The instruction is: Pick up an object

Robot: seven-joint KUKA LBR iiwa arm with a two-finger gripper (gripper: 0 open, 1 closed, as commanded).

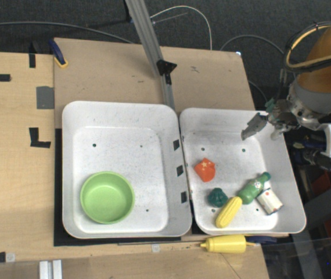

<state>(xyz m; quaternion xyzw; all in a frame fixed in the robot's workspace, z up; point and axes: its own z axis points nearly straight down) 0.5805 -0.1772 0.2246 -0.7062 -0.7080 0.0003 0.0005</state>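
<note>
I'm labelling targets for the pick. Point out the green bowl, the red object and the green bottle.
green bowl (107, 197): camera view, centre of its inside.
red object (205, 170): camera view, middle of its body.
green bottle (252, 189): camera view, green body.

In the right bin (281, 156) lie a small red-orange toy (205, 169), a dark green lump (216, 197), a yellow corn cob (228, 211) and a green bottle (254, 189) with a white cup (269, 201) beside it. The corn lies tilted, its upper end touching the bottle. A green bowl (107, 197) sits upright in the left bin (119, 118).
</note>
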